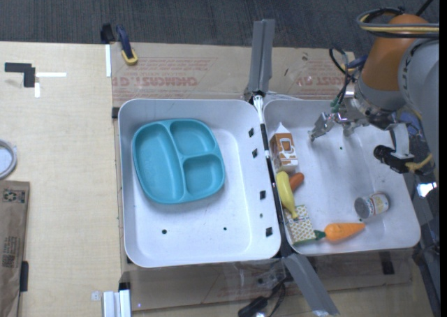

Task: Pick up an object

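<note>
At the near edge of the right bin (391, 239), a toy carrot (343, 231) is seen lying on its side, its green top pointing left toward a yellowish sponge-like block (300, 223) set against the divider. Just beyond the carrot, a small tin can (371, 205) lies tipped over, apart from it. Along the left wall of this bin a banana (285, 193) is laid lengthwise, with a small orange-red piece (297, 181) touching its far side. Beyond these, an orange and white carton (283, 151) stands close to the divider.

In the left bin (140, 239), a blue divided plate (179, 160) with three compartments rests on the floor, nearer the far left corner.

The hand (325, 127) is seen over the far part of the right bin, well apart from the carton and from the can. Nothing is seen between its fingers; whether they are spread or closed cannot be told. The grey arm (419, 64) with its orange band (387, 57) reaches in from the right.

On the bench (56, 141), a blue and yellow clamp (126, 46) lies at the far side, left of the bins.
</note>
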Tool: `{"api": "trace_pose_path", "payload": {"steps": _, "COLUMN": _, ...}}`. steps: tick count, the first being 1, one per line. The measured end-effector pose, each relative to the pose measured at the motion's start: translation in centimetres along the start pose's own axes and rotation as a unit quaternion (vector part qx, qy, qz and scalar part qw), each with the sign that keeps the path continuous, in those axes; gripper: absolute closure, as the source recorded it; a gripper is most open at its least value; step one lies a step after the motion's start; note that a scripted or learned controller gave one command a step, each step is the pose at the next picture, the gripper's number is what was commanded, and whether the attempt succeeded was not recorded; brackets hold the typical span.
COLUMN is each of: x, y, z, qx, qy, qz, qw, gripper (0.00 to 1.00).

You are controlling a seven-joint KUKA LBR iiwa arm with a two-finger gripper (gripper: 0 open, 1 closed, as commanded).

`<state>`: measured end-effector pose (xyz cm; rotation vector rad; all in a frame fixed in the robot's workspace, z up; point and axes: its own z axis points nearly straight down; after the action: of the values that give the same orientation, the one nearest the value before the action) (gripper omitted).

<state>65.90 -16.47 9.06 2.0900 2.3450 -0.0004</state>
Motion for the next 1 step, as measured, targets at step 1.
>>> {"api": "trace_pose_path", "payload": {"steps": 1, "x": 1.22, "y": -1.45, "z": -6.19, "qx": 0.001, "qy": -0.001, "qz": 0.145, "qw": 0.9894, "gripper": 0.0}}
